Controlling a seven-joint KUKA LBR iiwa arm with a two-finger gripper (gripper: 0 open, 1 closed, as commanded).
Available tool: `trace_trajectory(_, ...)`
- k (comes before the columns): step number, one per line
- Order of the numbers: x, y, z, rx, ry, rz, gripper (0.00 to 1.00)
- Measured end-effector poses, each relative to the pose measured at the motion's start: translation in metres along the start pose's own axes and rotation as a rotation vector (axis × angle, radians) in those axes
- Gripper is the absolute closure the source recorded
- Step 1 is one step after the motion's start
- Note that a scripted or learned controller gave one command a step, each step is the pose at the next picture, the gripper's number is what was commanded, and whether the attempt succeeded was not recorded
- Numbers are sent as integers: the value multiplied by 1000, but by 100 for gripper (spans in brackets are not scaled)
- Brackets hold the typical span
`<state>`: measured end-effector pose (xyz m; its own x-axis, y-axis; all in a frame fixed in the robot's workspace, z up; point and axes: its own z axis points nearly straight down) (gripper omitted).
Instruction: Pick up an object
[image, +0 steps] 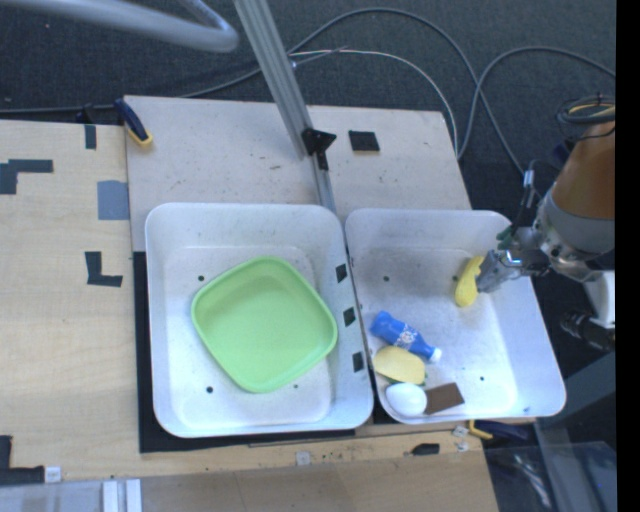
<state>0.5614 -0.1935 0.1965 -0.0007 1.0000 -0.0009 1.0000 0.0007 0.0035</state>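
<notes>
a: right, eyes on the right bin. the gripper sits over its upper right part, coming in from the arm at the far right, orange band above the wrist.

b: and the yellow thing at its tip?

a: that's the banana, a small yellow one. it's right up against the fingers, touching them from where i stand. whether it's actually pinched between them, i can't tell, and i can't make out if the fingers are spread or closed either.

b: how's it lying?

a: long axis runs nearly up and down the view, tipped a little, top end leaning right toward the gripper, fatter bottom end pointing down and slightly left into the bin.

b: what else is in there?

a: down the lower left of the same bin, a blue bottle with a white cap, lying on a diagonal, cap end toward lower right. just below it a pale yellow lump, then a white egg-shaped object, and a brown block just beside that. those four are bunched together, well apart from the banana.

b: and the left bin?

a: a green square plate with rounded corners, sitting in the middle, turned a bit off square to the walls.
</notes>
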Motion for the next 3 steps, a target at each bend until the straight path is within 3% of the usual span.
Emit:
trace_trajectory(1, 0, 1, -25, 2, 0, 0, 100)
trace_trajectory(3, 116, 7, -39, 3, 2, -4, 100)
